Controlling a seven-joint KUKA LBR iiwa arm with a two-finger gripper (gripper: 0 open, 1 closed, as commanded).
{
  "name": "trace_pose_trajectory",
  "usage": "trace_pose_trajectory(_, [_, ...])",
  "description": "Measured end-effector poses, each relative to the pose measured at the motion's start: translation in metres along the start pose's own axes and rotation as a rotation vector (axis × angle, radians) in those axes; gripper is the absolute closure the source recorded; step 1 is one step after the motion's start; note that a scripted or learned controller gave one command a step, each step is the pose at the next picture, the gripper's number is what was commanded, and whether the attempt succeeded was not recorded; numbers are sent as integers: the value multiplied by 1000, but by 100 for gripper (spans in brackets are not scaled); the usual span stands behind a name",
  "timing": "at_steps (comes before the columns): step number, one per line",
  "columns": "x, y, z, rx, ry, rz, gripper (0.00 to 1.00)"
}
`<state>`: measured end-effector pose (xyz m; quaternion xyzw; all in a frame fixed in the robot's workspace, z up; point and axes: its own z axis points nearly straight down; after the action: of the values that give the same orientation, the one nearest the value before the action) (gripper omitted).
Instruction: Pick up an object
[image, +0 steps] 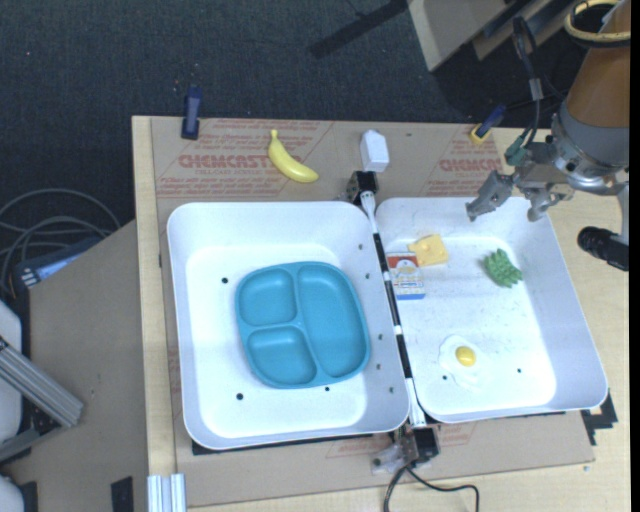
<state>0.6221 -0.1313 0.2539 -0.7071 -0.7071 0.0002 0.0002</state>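
My gripper (512, 200) hangs over the back edge of the right bin (560, 330), its two fingers spread open with nothing between them. In that bin lie a yellow cheese wedge (430, 250), a small red, white and blue carton (405, 277) against the left wall, a green leafy toy (503, 267) and a fried egg (464, 357). The green toy lies closest, below and slightly left of the fingers. The left bin (200, 260) holds a blue divided plate (300, 322).
A toy banana (289, 160) rests on the cardboard behind the left bin. A white clip (374, 150) and black bracket (361, 185) sit at the back where the bins meet. A blue peg (191, 112) stands at the bench's back left corner.
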Motion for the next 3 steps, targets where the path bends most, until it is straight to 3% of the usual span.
trace_pose_trajectory(1, [-51,14,92,2,0,1,0])
trace_pose_trajectory(2, [-63,11,170,1,0,0,0])
trace_pose_trajectory(3, [-66,-28,169,1,1,1,0])
